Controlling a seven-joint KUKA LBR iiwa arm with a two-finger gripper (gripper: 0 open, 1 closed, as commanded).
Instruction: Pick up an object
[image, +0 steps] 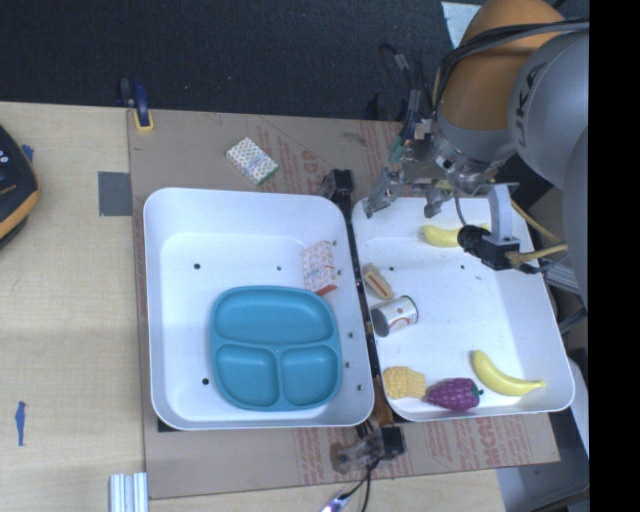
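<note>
While the gripper hangs over the far rim of the bin beneath it, fingers apart and nothing between them, no object is lifted yet; the whole grasp is left to do. Just to its right lies a small banana, the nearest candidate. Nearer the camera lie a tan piece, a tin can, corn, grapes and a second banana. To its left, the other bin holds a blue divided plate and a packet. Nothing seems to obstruct descent.

The arm reaches in from the right, wrist bent down over the far edge of the right bin. The gripper hangs at that bin's far left corner, fingers spread, nothing between them.
</note>
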